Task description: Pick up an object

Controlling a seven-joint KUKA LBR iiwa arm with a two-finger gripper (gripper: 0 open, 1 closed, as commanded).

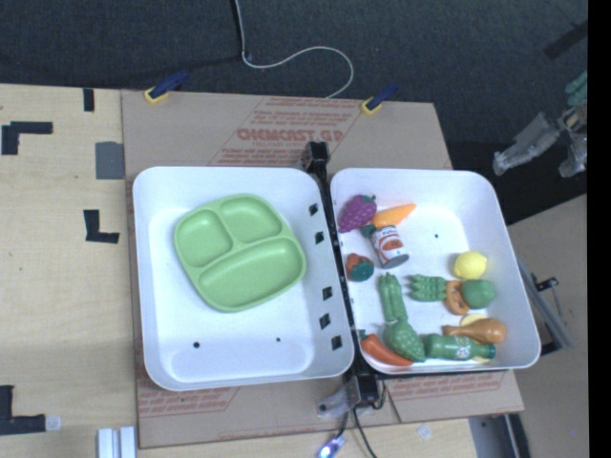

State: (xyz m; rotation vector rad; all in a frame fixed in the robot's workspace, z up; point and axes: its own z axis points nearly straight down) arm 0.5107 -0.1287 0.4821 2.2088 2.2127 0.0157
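The right bin [477, 191] holds several toy foods: purple grapes [356, 211], an orange carrot [395, 214], a red can [389, 245], a yellow lemon [470, 264], a green ball [480, 292], a green cucumber [389, 296] and a green bottle [460, 348]. My gripper [520, 151] hangs at the far right, outside the right bin and beyond its upper right corner, well apart from all the toys. It looks small, grey and blurred.
The left bin [162, 342] holds a green divided plate [241, 251]. Both bins rest on a cardboard sheet [277, 132] on the wooden bench. A white cable [286, 60] loops over the dark floor behind.
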